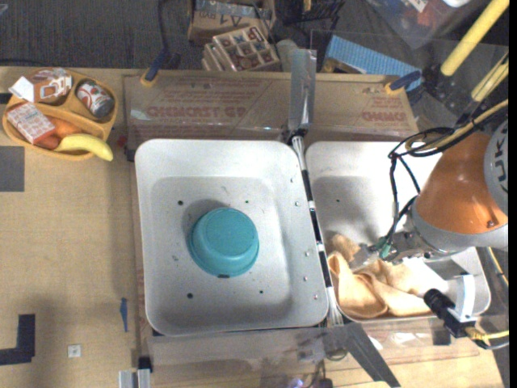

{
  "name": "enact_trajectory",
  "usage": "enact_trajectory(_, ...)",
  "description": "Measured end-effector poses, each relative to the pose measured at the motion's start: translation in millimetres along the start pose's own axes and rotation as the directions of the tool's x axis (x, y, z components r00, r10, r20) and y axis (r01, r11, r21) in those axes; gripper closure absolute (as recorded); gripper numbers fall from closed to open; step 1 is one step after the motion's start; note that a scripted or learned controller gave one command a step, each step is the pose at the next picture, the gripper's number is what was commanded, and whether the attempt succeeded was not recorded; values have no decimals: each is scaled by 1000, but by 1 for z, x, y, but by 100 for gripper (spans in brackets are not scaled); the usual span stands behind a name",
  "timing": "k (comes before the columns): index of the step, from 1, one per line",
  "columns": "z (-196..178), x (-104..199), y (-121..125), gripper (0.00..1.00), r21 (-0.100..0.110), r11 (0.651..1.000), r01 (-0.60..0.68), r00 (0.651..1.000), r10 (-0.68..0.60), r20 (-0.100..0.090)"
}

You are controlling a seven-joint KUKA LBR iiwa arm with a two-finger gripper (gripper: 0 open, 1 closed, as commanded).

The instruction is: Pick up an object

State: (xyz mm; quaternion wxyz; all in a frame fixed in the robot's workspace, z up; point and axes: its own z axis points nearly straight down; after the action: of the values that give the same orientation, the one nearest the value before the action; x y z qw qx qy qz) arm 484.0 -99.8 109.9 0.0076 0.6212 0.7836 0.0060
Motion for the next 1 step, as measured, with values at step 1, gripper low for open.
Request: enact_trajectory(1, -10, -2, 0, 100, -3, 1000, -5, 1000, 5, 2)
